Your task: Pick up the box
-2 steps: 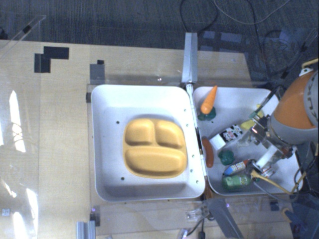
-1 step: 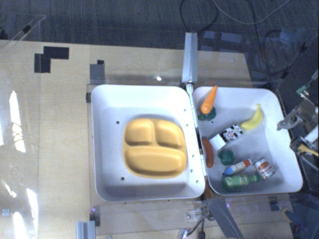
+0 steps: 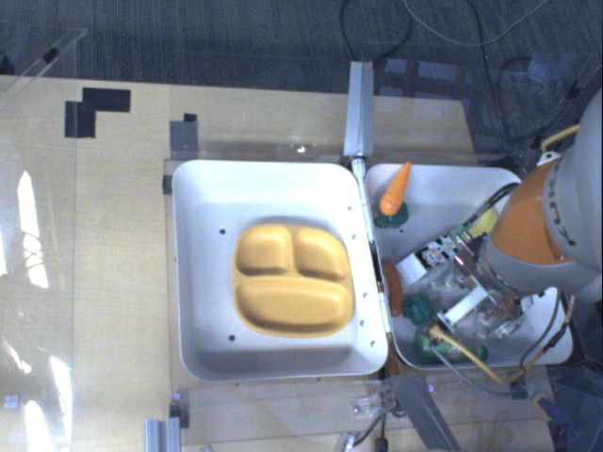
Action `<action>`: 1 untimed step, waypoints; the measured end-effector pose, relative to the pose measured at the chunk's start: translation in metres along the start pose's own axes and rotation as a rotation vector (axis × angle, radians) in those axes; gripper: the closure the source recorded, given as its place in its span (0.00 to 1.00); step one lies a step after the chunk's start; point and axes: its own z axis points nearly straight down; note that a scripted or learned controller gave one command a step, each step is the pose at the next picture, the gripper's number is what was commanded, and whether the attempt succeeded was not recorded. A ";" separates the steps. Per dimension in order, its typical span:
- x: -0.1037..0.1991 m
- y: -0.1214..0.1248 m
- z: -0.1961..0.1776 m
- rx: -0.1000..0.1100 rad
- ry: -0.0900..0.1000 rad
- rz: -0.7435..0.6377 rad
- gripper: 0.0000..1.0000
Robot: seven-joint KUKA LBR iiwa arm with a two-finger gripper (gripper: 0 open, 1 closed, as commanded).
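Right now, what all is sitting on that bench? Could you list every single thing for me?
Left bin: one, white, left half of the bench.
Divided tray: one, yellow, three compartments, lying in the middle of the left bin.
Right bin: one, white, beside the left bin.
Toy carrot: one, orange with a green top, far left corner of the right bin.
Small clutter: several pieces, green, white and reddish, near part of the right bin under the arm; too jumbled to name, and I cannot pick out the box.
Black markers: two patches, far left of the bench top.
Cables: black, on the floor beyond the bench.
Robot arm: one, grey with an orange band, over the right bin.
End effector: one, low among the clutter.
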 end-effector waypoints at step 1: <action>-0.031 0.045 -0.079 -0.004 0.002 -0.043 0.00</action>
